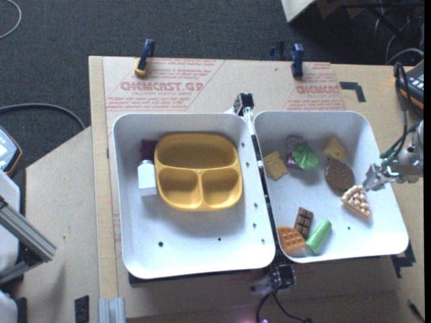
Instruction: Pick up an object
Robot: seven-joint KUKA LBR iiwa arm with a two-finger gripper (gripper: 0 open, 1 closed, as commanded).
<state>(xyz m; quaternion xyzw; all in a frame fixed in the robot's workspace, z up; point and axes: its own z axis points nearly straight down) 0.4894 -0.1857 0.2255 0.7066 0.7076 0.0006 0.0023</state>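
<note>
**Inspector A:** Two shallow white bins sit side by side on the bench. The left bin (128, 244) holds a yellow divided tray (199, 170), with a small white bottle (147, 177) touching its left edge and a dark purple item (148, 147) just above the bottle.

**Inspector B:** Noted. And the right bin (377, 237)?

**Inspector A:** Toy food throughout. A cracker square (275, 165) lies near the left wall, and a green leafy piece (305, 157) rests against a purple one. A yellow wedge (335, 149) sits further right, with a brown round cookie (339, 177) below it. A pizza slice (357, 202) lies near the right wall. Lower down, a chocolate bar (304, 221), a waffle (291, 240) and a green cylinder (318, 236) are clustered close together.

**Inspector B:** Position of the gripper (374, 180)?

**Inspector A:** At the right bin's right wall, just above and right of the pizza slice and beside the cookie. The fingertips appear close together, but I cannot tell how the jaws stand. Nothing is seen between them.

**Inspector B:** Every object lies on the bin floor?

**Inspector A:** Yes.
</note>
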